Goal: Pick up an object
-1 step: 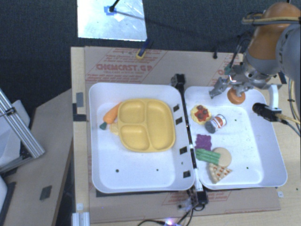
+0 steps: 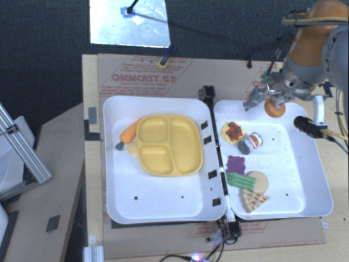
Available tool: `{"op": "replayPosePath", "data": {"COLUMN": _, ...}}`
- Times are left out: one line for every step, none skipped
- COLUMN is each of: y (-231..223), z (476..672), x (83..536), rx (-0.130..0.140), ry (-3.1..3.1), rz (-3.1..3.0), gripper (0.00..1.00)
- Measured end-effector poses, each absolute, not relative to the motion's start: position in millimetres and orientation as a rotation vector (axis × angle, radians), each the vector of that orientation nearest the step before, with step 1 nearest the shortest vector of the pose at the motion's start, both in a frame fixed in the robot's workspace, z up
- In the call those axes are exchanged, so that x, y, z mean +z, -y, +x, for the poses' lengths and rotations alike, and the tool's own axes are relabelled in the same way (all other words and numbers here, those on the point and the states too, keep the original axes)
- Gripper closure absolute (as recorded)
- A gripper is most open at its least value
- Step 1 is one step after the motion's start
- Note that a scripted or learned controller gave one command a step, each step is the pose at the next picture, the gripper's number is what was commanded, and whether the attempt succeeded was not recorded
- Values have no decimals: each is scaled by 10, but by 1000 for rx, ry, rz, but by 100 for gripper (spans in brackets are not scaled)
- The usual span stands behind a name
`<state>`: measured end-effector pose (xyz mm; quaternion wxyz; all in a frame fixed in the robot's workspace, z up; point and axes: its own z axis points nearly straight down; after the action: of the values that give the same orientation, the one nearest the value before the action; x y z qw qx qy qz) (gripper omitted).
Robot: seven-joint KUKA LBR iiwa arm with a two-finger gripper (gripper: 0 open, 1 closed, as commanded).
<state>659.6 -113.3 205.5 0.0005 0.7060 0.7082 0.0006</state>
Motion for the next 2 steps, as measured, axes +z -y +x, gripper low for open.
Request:
{"op": "replayPosePath", "data": {"y": 1210, "z": 6577, "x": 1467, "rx": -3, "ry": -2224, "rz": 2221, "gripper": 0}}
{"op": "replayPosePath", "data": {"y": 1175, "z": 6610, "x": 902, "rx": 2, "ry": -2224, "rz": 2226, "gripper": 0}}
